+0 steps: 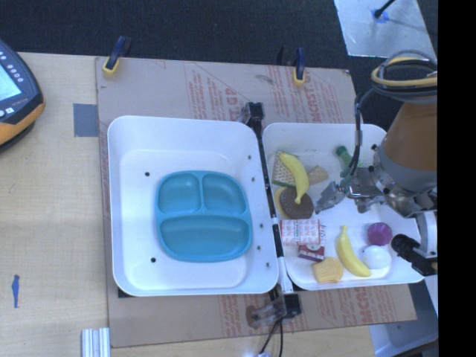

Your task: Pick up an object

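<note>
The right bin [327,134] holds several toy foods. A banana [296,174] lies over a sandwich wedge [282,171] and a chocolate donut [296,206] at its left side. Below them sit a red and white packet [300,233], a small red block [311,253] and a yellow cheese piece [328,270]. A second banana [349,252], a purple ball [379,233] and a white egg [376,257] lie at the lower right. A green piece [342,153] sits near the back. My gripper [329,195] hangs low over the bin's middle, just right of the donut, with nothing visibly in it.
The left bin [126,199] holds a blue divided plate [203,216]. The arm's orange and grey body [409,143] covers the right bin's right side. Clamps [299,65] pin the cardboard sheet at the back. A yellow and black device [13,91] lies at the far left.
</note>
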`<state>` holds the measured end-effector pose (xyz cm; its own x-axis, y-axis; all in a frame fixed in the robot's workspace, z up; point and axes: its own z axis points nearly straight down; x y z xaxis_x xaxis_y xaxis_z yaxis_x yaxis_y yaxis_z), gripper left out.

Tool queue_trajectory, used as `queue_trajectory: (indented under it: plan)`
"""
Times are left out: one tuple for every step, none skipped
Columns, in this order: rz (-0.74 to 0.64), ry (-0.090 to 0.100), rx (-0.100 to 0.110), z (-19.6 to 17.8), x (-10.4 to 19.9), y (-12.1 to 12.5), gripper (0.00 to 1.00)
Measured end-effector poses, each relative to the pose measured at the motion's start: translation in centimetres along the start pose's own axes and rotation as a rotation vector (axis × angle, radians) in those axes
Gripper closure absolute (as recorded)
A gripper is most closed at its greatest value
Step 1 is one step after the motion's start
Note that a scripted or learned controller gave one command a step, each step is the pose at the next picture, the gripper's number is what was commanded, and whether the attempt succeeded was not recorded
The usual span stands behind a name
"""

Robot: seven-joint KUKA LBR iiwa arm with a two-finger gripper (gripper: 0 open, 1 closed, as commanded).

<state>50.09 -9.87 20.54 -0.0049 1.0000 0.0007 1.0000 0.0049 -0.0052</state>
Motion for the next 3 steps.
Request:
queue_trajectory:
  plan:
    - [-0.005,0.002,-0.002,11.6,0.7,5.6,0.00]
    - [-0.004,0.002,-0.010,9.5,0.6,5.8,1.00]
    - [-0.009,0.002,-0.011,0.8,9.4,8.1,1.00]
